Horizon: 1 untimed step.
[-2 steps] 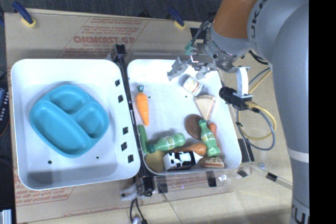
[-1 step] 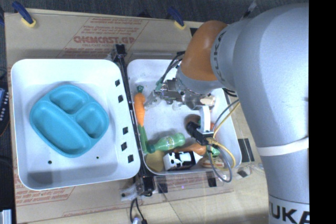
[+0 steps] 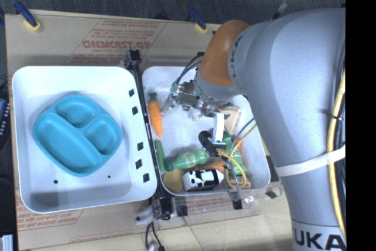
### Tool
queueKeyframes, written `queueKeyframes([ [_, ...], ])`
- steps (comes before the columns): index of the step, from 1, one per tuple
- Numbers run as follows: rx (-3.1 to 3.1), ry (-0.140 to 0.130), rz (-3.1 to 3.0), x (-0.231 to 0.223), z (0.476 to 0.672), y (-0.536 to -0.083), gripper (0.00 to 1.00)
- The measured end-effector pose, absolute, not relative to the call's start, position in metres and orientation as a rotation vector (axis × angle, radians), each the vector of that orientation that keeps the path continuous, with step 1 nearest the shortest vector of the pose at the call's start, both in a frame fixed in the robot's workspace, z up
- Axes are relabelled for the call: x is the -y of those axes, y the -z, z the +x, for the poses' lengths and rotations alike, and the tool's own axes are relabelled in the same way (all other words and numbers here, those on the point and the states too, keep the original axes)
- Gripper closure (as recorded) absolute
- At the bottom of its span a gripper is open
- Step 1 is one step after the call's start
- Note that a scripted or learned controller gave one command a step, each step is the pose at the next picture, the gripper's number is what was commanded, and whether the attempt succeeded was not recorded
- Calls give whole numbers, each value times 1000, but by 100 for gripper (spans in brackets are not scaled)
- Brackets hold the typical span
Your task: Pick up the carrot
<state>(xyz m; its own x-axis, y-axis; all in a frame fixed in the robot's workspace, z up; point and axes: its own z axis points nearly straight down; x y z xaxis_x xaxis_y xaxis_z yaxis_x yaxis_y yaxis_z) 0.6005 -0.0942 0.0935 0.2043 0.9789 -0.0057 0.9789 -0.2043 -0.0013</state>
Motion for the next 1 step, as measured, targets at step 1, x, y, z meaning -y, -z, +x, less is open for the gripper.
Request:
queueKeyframes([
  [1,-1523,6,2753,99,606,-92,0],
])
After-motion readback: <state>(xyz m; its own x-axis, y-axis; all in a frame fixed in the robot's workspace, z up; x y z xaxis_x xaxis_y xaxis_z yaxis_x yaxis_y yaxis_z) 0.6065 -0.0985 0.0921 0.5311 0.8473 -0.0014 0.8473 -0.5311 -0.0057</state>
